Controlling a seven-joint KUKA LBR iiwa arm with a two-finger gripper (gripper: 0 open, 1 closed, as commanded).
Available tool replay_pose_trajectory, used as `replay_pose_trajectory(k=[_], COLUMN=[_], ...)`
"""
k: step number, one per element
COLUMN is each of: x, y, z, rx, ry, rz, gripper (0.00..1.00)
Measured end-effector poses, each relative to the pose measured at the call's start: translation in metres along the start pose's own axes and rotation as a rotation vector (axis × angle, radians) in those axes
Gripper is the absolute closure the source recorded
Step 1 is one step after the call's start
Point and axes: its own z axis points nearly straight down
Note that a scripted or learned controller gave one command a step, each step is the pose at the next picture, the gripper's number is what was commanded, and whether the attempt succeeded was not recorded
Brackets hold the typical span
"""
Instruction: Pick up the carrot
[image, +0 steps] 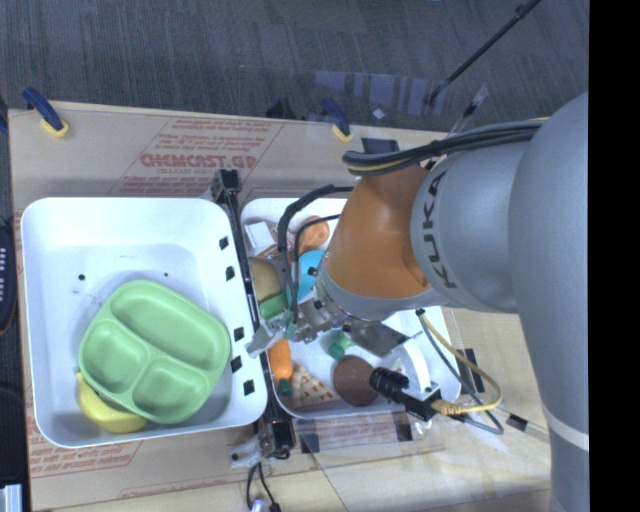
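Orange carrot (282, 358), probably light, stiff, smooth; best pinched across mid-length; lying by right bin (262, 215) wall, just below gripper (290, 325), finger state indiscernible.

The arm (470, 220) is blocking most of the right bin (262, 215) from you — its far side and middle are lying under the orange band and grey casing. The gripper (300, 325) is sitting half under the wrist, so you are not seeing how its fingers stand. The carrot (282, 358) is showing only partly. The yellow object (105, 412) is hiding under the green tray (155, 350) — its shape is staying unclear.
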Motion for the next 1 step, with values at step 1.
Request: replay_pose_trajectory(k=[1], x=[-0.0702], y=[-0.0075], z=[-0.0011], rx=[-0.003], ry=[-0.005], rz=[0.098], gripper=[0.00])
